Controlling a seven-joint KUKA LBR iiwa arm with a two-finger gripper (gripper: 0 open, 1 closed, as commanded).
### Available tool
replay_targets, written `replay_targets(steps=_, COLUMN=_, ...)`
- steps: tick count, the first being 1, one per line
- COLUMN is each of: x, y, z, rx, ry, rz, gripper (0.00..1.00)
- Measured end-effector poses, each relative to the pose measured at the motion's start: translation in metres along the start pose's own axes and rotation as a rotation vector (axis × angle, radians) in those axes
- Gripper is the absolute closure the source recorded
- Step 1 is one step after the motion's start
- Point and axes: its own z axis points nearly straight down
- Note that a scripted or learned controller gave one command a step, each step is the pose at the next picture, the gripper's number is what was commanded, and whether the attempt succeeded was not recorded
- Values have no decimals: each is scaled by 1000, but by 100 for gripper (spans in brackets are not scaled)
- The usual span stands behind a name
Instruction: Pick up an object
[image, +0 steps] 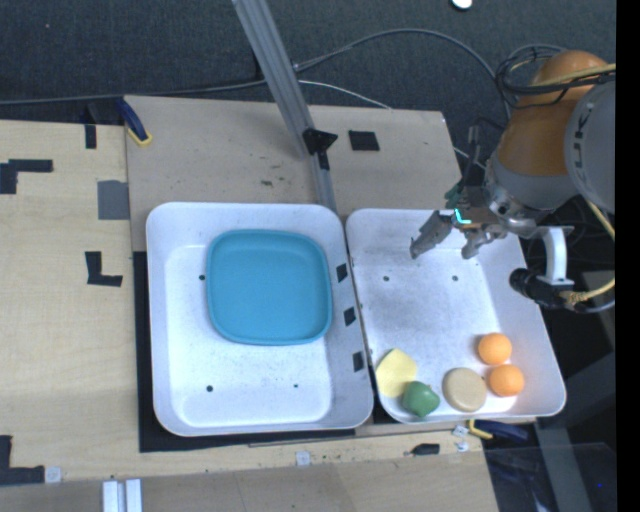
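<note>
Tool (446, 243) fingers spread apart, nothing between them, hanging over the right bin's (420, 300) far end. Candidate objects cluster at the near edge: two oranges (494, 348), yellow block (396, 368), green piece (420, 399), well apart from it.

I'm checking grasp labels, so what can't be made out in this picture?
- Pincer, camera view: its fingers look spread with nothing between them, but the tips are too small to tell if they touch the right bin.
- Green object: too small to identify.
- Arm: cut off by the right edge.
</note>
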Motion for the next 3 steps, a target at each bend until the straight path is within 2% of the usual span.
replay_targets(steps=1, x=0, y=0, z=0, rx=0, ry=0, rz=0, gripper=0)
replay_targets(steps=3, x=4, y=7, z=113, rx=6, ry=0, rz=0, gripper=0)
